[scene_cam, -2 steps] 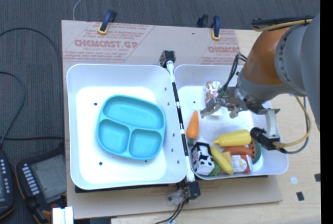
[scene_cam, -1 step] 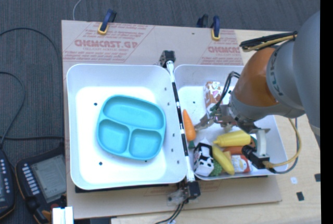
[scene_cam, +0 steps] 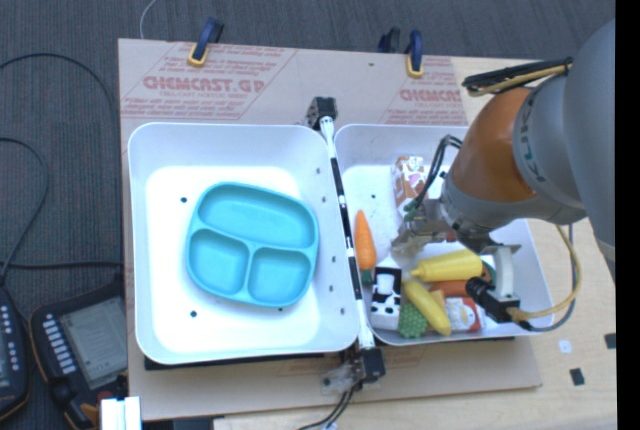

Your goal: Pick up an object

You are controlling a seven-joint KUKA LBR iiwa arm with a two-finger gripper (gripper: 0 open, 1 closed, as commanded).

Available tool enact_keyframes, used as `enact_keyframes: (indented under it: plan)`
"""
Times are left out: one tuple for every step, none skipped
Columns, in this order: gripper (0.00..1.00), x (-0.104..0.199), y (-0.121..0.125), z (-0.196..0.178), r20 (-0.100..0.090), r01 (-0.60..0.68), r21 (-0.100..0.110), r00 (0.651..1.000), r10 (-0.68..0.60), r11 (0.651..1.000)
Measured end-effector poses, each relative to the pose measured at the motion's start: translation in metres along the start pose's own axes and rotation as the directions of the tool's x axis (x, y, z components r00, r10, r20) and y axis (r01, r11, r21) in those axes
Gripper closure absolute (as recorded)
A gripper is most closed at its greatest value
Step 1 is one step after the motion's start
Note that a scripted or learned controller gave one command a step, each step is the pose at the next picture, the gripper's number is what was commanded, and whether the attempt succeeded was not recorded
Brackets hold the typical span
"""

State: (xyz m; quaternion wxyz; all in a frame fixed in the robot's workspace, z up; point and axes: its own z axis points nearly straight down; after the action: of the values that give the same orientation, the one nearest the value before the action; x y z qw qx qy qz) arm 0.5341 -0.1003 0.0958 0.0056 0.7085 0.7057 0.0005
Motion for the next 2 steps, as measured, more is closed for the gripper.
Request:
enact_keyframes:
  plan:
    - [1.00, -0.0749, -0.0038, 0.0082, -0.008, 0.006, 0.000, 1.000, -0.006, 1.000]
    - [0.00, -0.0758, -0.0045, 0.0095, -0.005, 0.005, 0.000, 1.000, -0.005, 1.000]
